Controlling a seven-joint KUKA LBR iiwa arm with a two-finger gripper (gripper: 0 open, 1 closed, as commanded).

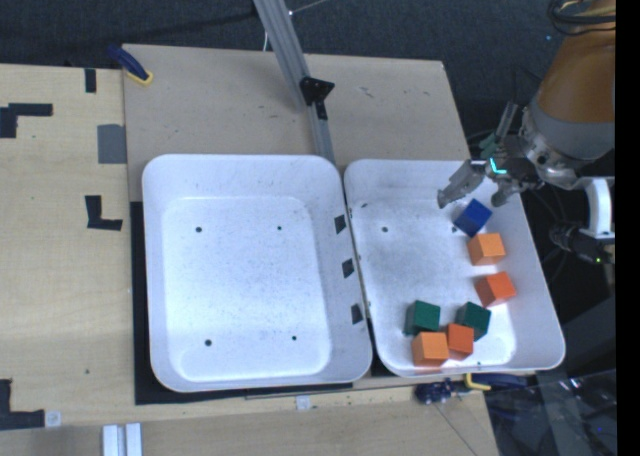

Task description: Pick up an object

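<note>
Surface: wooden surface (250,94) bearing two white bins.
Right bin (400,194): blue cube (474,215), orange and green cubes toward its near corner.
End effector (485,184): fingers spread apart, holding nothing, hovering just above the blue cube.

Even, moderately bright light is falling from above, washing the two white bins (250,274) close to overexposure, so their floors are reading nearly flat. Shadows are staying soft and short, hugging the coloured blocks (487,248) and the bin rims. The wooden surface (60,274) is showing no hard glare. The background beyond it is sinking into darkness. The frame is looking slightly soft and grainy, with fine detail smearing around the tool (478,189).
</note>
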